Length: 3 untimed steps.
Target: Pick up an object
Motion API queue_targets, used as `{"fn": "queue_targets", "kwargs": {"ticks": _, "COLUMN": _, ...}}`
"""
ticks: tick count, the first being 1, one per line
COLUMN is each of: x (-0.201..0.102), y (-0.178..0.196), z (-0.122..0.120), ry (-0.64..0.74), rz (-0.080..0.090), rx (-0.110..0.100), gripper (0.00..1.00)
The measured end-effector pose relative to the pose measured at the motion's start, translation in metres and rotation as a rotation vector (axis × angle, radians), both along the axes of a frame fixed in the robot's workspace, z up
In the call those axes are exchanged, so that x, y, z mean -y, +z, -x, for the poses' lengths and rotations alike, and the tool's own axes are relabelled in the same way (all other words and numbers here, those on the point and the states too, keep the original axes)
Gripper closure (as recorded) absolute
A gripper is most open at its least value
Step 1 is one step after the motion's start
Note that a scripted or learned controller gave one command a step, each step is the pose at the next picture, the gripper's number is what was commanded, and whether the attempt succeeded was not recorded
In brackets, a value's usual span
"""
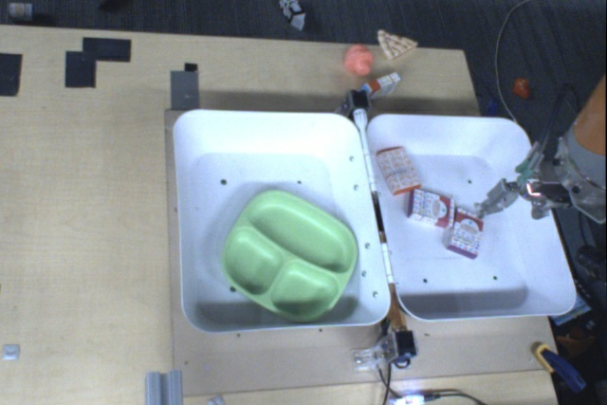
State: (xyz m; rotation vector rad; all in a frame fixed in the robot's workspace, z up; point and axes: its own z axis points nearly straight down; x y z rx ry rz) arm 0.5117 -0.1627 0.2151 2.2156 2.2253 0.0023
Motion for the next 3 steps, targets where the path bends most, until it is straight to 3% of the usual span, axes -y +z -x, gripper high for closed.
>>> {"fn": "queue_targets", "kwargs": {"ticks": 1, "x": -0.040, "y": -0.100, "z": 0.025, "ry": -0.002, "rz": -0.001, "rx": -0.002, "gripper": 0.00}}
{"fn": "queue_targets", "kwargs": {"ticks": 2, "x": -0.062, "y": -0.125, "z": 0.021, "ry": -0.006, "rz": 0.009, "rx": 0.014, "gripper": 0.00}}
{"fn": "queue_targets", "kwargs": {"ticks": 3, "x": -0.072, "y": -0.128, "z": -0.051, "ry": 0.000, "rz": 0.000, "rx": 0.009, "gripper": 0.00}}
